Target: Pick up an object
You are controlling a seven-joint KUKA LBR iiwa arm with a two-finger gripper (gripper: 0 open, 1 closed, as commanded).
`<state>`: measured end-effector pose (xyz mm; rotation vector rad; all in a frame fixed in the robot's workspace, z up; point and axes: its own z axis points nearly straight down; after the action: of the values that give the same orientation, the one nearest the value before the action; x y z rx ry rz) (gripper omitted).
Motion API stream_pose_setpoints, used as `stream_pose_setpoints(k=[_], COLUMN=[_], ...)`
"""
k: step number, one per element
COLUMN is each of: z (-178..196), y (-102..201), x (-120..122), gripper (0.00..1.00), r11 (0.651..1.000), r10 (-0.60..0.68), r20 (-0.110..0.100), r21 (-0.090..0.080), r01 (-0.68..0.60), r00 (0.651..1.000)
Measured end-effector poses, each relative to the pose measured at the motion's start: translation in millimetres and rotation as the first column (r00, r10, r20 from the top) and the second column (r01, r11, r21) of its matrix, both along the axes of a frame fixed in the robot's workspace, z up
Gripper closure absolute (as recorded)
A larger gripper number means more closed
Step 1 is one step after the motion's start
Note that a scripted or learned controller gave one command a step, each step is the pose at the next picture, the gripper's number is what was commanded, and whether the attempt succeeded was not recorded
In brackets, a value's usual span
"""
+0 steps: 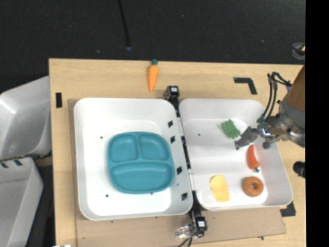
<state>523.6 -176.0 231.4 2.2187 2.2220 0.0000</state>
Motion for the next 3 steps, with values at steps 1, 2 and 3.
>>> stream_pose_setpoints(k=[1, 2, 3], z=[-43.3, -95.4, -132.5], y=[2.7, -7.9, -9.0], x=[2.7, 6.2, 5.9], gripper=[0.00, 0.00, 0.00], r11=[1.000, 1.000, 1.000], r10=[-0.001, -0.002, -0.003], r20=[-0.004, -0.004, -0.003], r21=[0.001, 0.000, 0.000], r01=[0.001, 0.002, 0.003], r00=[1.000, 1.000, 1.000])
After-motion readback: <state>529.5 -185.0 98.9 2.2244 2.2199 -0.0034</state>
